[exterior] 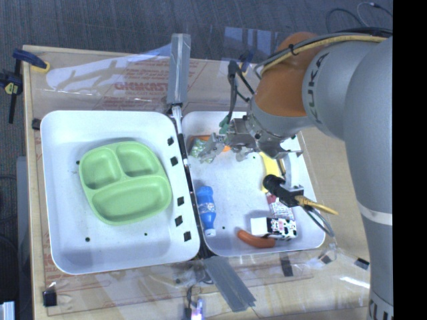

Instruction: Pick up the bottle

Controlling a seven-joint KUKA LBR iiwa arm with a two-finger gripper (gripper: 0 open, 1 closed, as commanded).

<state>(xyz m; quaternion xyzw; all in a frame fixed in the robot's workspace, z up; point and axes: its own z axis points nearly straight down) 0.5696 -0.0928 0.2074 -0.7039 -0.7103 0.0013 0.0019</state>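
Observation:
The bottle [205,207] is small and blue with a white cap, and it lies on its side along the left wall of the right bin [233,179], cap toward the front. My gripper [229,143] hangs over the back of that bin, well behind the bottle and apart from it. It sits just beside a crumpled greenish packet [201,147] and a small orange piece [227,149]. The wrist hides the bin's back right part.
A red sausage [255,239] and a small printed carton [281,223] lie at the right bin's front right. A yellow item [269,163] peeks out under the wrist. The left bin [60,199] holds a green divided plate [125,181].

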